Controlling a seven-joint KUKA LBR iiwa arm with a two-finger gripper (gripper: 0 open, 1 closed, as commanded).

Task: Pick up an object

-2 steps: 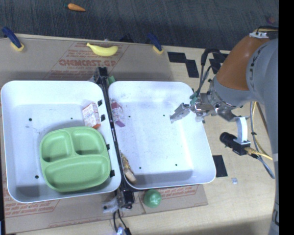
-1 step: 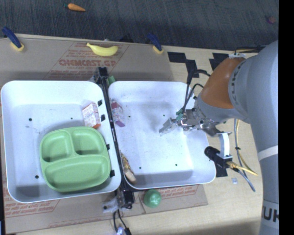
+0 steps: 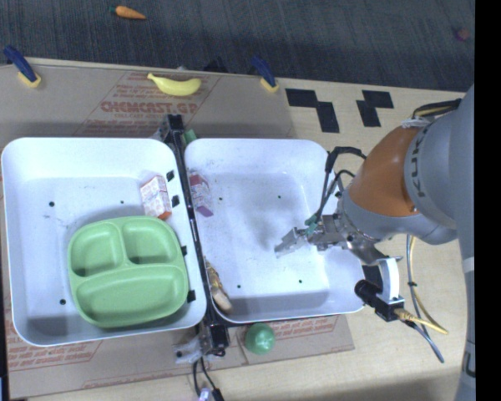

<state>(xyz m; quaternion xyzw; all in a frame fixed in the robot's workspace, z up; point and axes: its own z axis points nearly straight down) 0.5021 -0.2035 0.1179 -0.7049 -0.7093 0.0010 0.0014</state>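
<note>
Looking down on my bench, I see the arm (image 3: 417,182) coming in from the right, its orange band over the right bin (image 3: 259,153). That bin sits beside the left bin (image 3: 33,224), their walls touching along the middle. In the left bin lies a green divided tray (image 3: 129,270), filling the near half. The gripper (image 3: 290,242) hangs low over the right bin's floor, toward its right side, pointing left; I cannot tell how its fingers stand (they blur into one grey shape).

For things to pick: a small red-and-white packet (image 3: 155,195) lies just past the tray's far edge, its long axis running roughly away from me. A purplish wrapper (image 3: 199,192) lies against the right bin's left wall, long axis along that wall, well apart from the gripper. A green ball (image 3: 260,338) rests on the cardboard outside, near the right bin's near edge.
</note>
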